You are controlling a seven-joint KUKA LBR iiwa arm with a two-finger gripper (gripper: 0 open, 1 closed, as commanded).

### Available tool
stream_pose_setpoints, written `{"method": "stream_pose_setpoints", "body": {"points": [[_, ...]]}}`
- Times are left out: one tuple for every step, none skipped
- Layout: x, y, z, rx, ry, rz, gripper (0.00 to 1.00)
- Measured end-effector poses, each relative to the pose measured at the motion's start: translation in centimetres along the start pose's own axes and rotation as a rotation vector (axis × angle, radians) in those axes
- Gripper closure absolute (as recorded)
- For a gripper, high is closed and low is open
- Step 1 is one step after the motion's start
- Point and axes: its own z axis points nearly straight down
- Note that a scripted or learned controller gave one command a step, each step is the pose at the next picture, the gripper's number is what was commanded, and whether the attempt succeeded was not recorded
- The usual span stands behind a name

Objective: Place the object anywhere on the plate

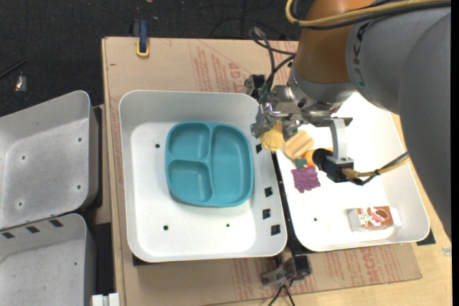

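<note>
Far left, a spare white tray (46,154) lies off the surface (186,64), well apart from the work. Next comes the left bin (143,226), and in it the plate (210,164) — teal, three compartments, lying flat near the bin's middle with bare white floor on all sides.

At the wall between the two bins the tool (281,127) hangs under the orange band (333,25). Just below it sits a yellow object (273,139), touching or nearly touching the wall, with an orange one (298,145) beside it and a purple piece (306,178) lower in the right bin (373,236). A small carton (371,218) lies near that bin's lower right corner. The arm's bulk covers the tool's tips, so whether it is wide, narrow or gripping anything I cannot tell.

The step in hand looks like the pick, or the start of the carry. Done well, it means lifting straight up until the object clears the shared wall — that rim is the one edge in the way — then travelling left over the plate. Any compartment will do; the large right one is nearest. A low release should stop rolling. Room leftward is open; the cables (358,175) trail on the right.
</note>
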Motion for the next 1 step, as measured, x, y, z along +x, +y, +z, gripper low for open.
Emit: {"method": "stream_pose_setpoints", "body": {"points": [[4.81,1.61,-1.23,0.0,0.0,0.0,1.0]]}}
